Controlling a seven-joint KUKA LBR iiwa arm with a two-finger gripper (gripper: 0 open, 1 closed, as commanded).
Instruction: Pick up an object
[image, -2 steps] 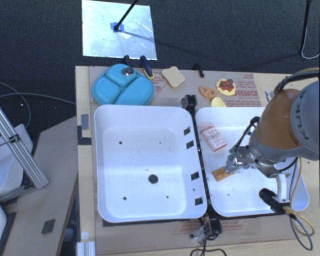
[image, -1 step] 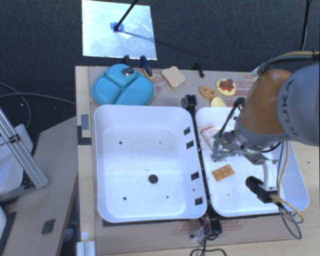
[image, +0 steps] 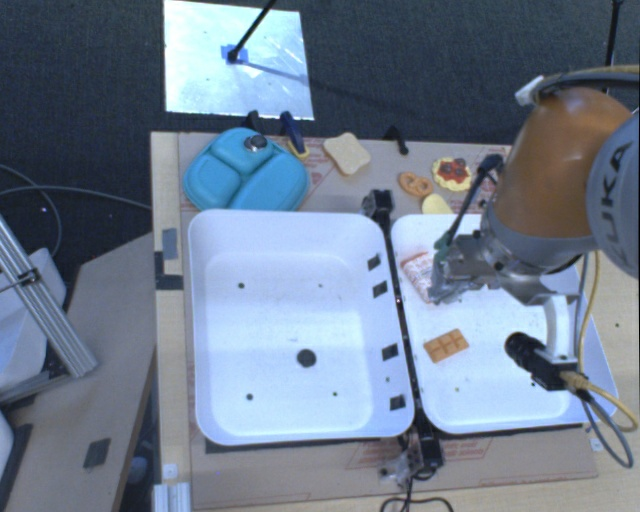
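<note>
Hovering gripper (image: 447, 283) over packet (image: 418, 272) (right bin (image: 500, 410)), waffle (image: 446, 346) nearby

One fixed camera looks down at a slant from above the surface (image: 250, 460), near enough that the two white bins take up most of its view. The left bin (image: 290, 320) sits near the middle, and the arm (image: 560, 170) enters from that bin's right.

We see two smooth white plastic bins (image: 290, 420) on a brown bench (image: 170, 330) that may be cardboard. The blue tray (image: 245, 172) looks like shiny plastic. The arm's orange band (image: 555, 160) shines too.
</note>
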